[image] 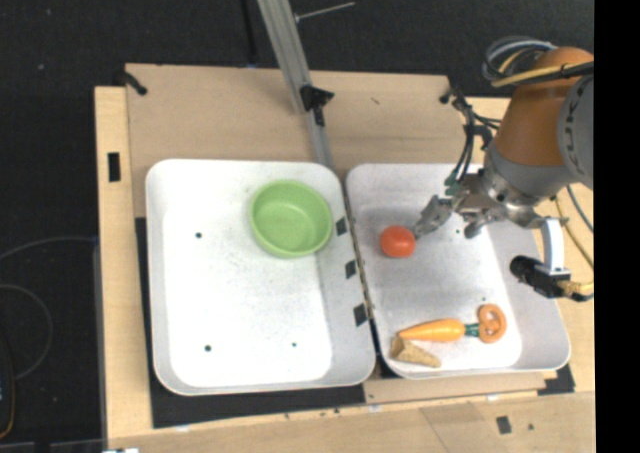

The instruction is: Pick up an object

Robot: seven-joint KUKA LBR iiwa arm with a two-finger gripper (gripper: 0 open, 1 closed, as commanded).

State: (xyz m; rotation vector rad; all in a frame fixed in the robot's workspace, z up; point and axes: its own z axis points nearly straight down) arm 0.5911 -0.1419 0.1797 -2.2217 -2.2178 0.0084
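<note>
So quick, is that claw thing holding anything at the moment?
Gripper: open, holding nothing; it hangs over the right bin, just right of the red tomato.

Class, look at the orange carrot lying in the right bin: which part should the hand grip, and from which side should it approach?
Grip the carrot around its thick middle, coming straight down from above. It lies flat and long, roughly left to right, so the fingers should close across its narrow width. A tan piece sits close below its left end, so avoid that end.

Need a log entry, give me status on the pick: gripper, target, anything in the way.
Gripper over right bin, fingers spread, holding nothing. Red tomato just left of fingertips, ungrasped. Carrot and pretzel near front edge, clear of path.
</note>
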